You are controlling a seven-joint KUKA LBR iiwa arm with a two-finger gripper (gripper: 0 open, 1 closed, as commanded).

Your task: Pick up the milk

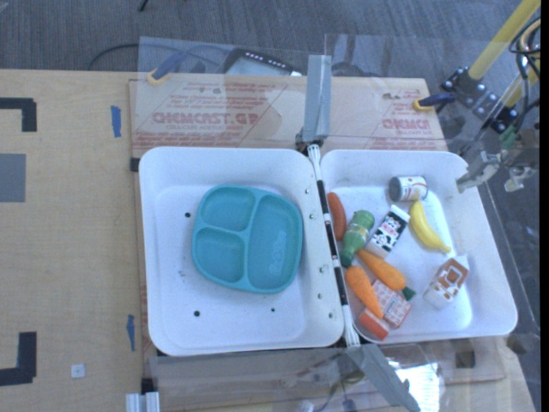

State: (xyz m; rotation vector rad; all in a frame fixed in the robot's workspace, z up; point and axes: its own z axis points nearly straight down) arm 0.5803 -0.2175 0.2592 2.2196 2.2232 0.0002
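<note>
**Milk carton lying in the right bin**

The milk (390, 231), a small white carton with black cow patches, lies in the right bin (493, 312) with its long axis slanted, its top toward the upper right. It sits between the green bottle (356, 233) and the banana (427, 228), just above a carrot (383, 269). The gripper (489, 168) hangs over the bin's upper right rim; whether it is open or closed cannot be told. A teal plate (249, 239) fills the left bin (163, 256).
</note>
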